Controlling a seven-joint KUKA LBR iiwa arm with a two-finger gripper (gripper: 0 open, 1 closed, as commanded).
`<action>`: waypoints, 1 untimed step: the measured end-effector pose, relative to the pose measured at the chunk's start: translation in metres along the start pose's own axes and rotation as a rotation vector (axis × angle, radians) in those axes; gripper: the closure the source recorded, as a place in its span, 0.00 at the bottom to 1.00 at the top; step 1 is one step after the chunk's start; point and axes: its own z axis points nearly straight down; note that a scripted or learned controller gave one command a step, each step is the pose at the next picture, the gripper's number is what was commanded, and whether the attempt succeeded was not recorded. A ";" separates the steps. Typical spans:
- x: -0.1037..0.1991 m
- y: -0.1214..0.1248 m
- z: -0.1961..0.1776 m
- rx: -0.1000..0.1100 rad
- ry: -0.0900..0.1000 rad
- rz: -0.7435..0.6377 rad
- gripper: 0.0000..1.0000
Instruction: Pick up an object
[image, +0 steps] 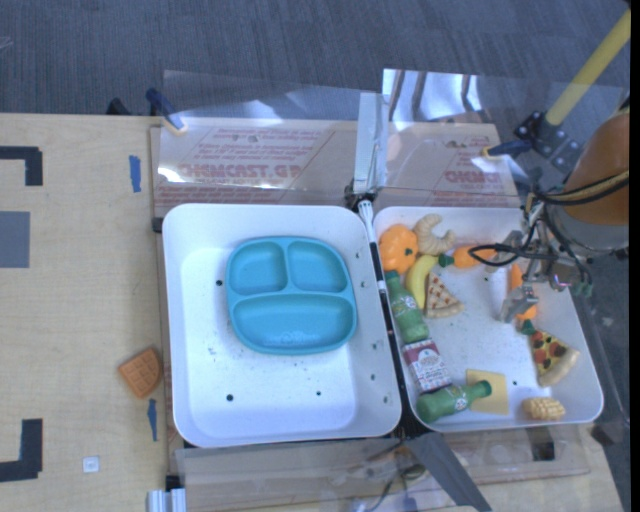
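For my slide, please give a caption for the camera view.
Gripper above right bin of toy food; blue tray in left bin.

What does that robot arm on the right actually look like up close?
The arm has a rounded orange section at the view's right edge. Below it the gripper is a small grey metal assembly with black cables looping around it. A yellow rod with a black clamp slants in above. The jaws are too small to make out.

The arm (600, 180) comes in from the right edge, its orange band showing at the wrist, cables looped below it. The end effector (522, 298) points downward, low on the right side. Its fingers (527, 294) are too small and cluttered to read.
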 end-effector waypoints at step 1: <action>-0.004 0.001 -0.015 0.003 -0.015 -0.002 1.00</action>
